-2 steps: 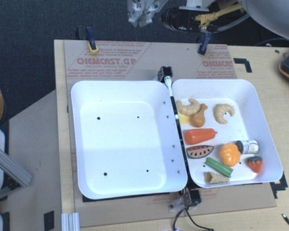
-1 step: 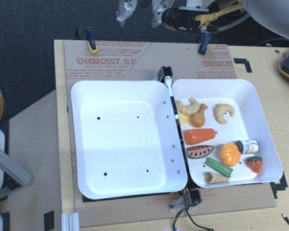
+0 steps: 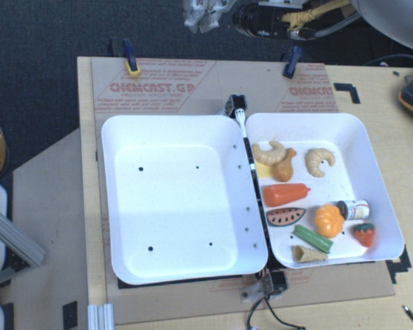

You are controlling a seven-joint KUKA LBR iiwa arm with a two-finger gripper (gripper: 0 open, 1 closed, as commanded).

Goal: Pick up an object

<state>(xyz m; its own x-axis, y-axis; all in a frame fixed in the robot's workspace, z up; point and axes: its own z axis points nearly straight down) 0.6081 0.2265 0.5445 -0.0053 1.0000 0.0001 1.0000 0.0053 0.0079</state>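
Nine small toy foods are gathered in the right bin, all of them well below and to the right of the gripper, which is seen at the top edge of the camera view, beyond the bench's far edge and apart from everything. Whether the gripper is open or closed cannot be told; it is too small and blurred, though nothing is seen held in it. The left bin lies below the gripper and slightly to its left. Of the toys, the carrot is judged the easiest target: it lies on its side near the divider between the bins, with bare floor on both long sides, so it could be pinched across its middle. It is likely light, stiff moulded plastic, and its smooth tapered body may slip toward the narrow end if taken off-centre. The chicken leg and the croissant lie nearest the gripper but are lumpy. The orange is round and could roll, and it is crowded by the small bottle, the green stick, and the watermelon slice. The strawberry sits close to the bin's wall.
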